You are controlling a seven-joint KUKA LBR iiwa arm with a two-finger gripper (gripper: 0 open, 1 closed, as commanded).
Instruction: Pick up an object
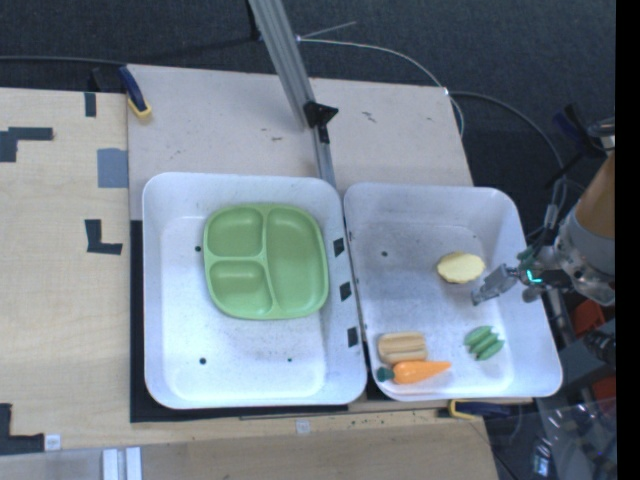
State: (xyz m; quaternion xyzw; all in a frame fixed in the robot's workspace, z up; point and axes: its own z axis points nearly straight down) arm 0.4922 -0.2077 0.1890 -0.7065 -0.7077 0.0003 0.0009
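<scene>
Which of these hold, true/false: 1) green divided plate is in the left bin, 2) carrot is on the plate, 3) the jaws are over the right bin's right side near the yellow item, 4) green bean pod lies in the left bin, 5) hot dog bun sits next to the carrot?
1) True. The green divided plate lies in the left bin.
2) False. The carrot lies in the right bin, near its front edge.
3) True. The gripper is at the right bin's right side, just right of the yellow item.
4) False. The green bean pod lies in the right bin.
5) True. The hot dog bun sits just behind the carrot.
</scene>
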